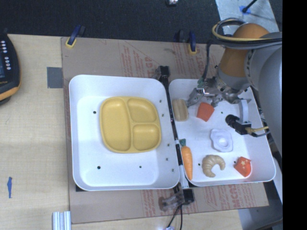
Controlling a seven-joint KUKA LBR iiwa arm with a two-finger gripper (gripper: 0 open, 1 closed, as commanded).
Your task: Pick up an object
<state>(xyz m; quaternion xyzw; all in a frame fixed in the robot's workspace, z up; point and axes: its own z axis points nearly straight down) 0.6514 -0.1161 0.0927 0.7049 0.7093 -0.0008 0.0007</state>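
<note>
The red block [205, 111] is lying in the right bin [259, 174], just below the gripper [207, 94]; its grip is impossible to tell. A bread piece [180, 109] is crowding the left wall, open floor lying between. Egg [221, 140], croissant [213, 165], carrot [186, 162] and strawberry [243, 166] are sharing the near half. The left bin [81, 143] is holding a yellow tray [130, 124].

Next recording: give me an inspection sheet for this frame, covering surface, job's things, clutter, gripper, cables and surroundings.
Surface: wooden bench with a brown board bearing the left bin and right bin.
Job's things: in the right bin, bread piece, red block, white piece, carrot, croissant, strawberry.
Clutter: yellow divided plate in the left bin.
Gripper: gripper low over the right bin's far end, just above the red block; finger state unclear.
Cables: black cable beside the arm; yellow-black hose looped above it.
Surroundings: blue clamps on the board's far edge; handheld controller at left.
</note>
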